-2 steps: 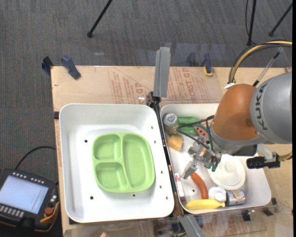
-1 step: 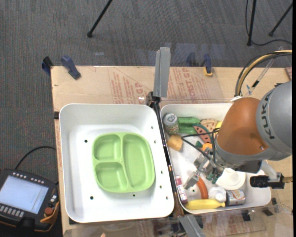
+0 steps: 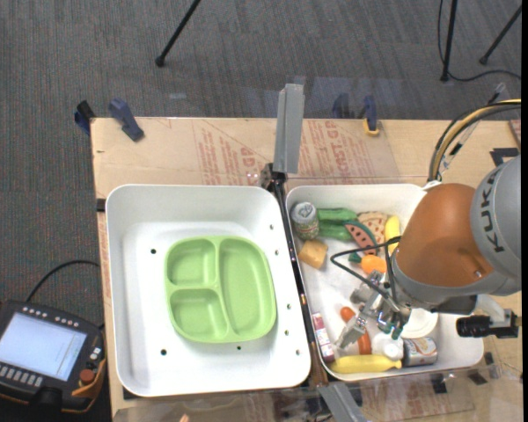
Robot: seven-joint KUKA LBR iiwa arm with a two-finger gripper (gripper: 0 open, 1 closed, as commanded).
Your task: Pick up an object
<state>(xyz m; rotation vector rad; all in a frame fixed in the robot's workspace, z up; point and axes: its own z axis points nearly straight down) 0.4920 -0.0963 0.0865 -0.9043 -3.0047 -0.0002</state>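
While the arm (image 3: pixel 444 240) hides much of the right bin (image 3: pixel 334 193), the claw's (image 3: pixel 363 323) grip stays unclear.

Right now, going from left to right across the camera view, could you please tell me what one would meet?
Handheld screen → left bin → green divided plate → small can → green toy → orange band on the arm.

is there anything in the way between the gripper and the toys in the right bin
Nothing visible does. The gripper is already down in the right bin, among the toys, beside the small orange piece and above the yellow banana.
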